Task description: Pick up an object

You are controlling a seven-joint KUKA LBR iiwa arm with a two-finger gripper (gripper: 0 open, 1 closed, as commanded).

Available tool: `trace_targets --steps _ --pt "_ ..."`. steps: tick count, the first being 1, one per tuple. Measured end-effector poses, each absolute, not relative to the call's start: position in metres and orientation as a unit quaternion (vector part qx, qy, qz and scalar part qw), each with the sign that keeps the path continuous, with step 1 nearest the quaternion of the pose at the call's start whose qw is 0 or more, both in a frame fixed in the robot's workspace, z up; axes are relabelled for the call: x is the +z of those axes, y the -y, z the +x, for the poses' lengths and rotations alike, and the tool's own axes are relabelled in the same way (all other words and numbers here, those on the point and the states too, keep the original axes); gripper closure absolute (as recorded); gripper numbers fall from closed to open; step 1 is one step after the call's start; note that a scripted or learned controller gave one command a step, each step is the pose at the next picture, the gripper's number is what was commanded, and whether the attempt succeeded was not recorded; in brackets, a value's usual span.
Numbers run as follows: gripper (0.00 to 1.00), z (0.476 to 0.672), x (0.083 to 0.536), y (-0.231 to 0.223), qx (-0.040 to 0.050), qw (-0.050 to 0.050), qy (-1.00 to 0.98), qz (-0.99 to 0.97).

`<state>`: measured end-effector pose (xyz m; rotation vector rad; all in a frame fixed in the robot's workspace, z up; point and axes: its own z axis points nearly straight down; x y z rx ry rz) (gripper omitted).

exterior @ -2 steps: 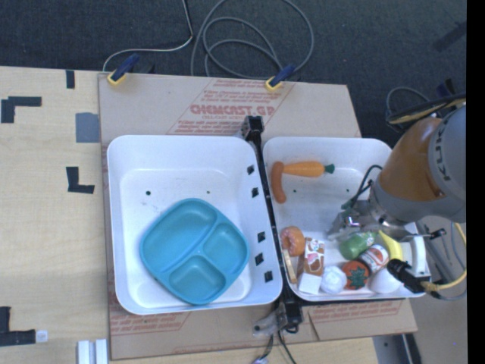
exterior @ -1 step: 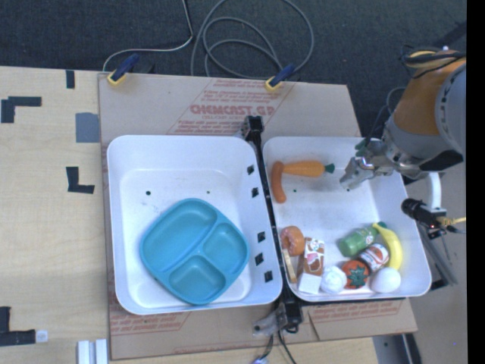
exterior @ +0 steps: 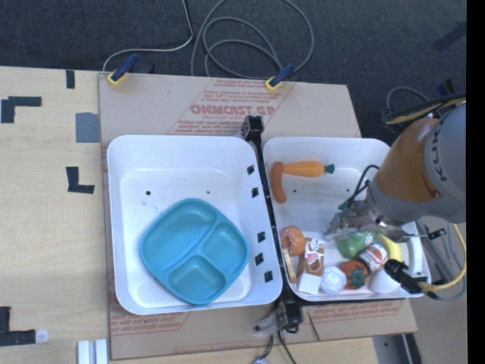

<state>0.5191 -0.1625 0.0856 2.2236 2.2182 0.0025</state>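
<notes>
Crowding is threatening the pick: the gripper point(exterior: 350, 220), its grip state indeterminable, is hanging over the green object point(exterior: 354, 244) wedged among neighbours in the right bin point(exterior: 318, 144), risking a glancing miss.

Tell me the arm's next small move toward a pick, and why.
Probably a short, straight descent. The claw hangs in the right bin just above the green toy, at the edge of the crowded pile along the near wall. The carrot lies apart toward the far side, so the green toy looks like the closest target, though neighbours press close.
</notes>
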Motion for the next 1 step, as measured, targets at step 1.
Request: trace_targets --steps 1 --pt "0.00 0.4856 0.0871 0.1944 0.0023 0.003 -0.707 0.707"
